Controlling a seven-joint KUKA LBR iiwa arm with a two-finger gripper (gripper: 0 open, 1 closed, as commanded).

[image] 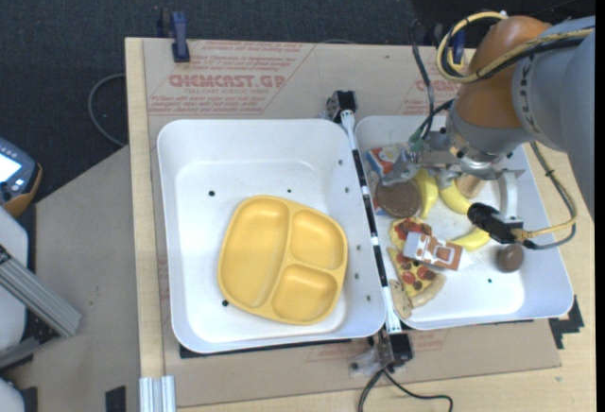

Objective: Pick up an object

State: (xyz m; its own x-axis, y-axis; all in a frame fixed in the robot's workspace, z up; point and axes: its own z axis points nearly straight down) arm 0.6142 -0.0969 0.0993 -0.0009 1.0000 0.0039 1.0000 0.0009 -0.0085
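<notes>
My gripper (460,174) hangs low over the back of the right bin (539,301), under the grey arm with its orange band. Directly below and beside it lie yellow banana-shaped pieces (457,197). A round brown disc (398,199) rests just to the gripper's left. Nearer the front sit a small red-and-white box (436,253), a pizza slice (415,280) and a small brown ball (509,257). A red and blue packet (385,160) lies at the bin's back left corner. Nothing is visibly held.
The left bin (189,164) holds a yellow divided plate (282,258). A ridge with black clips separates the two bins (363,202). The bench board (236,79) extends behind the bins, with a blue clamp (177,30) at its back edge.
</notes>
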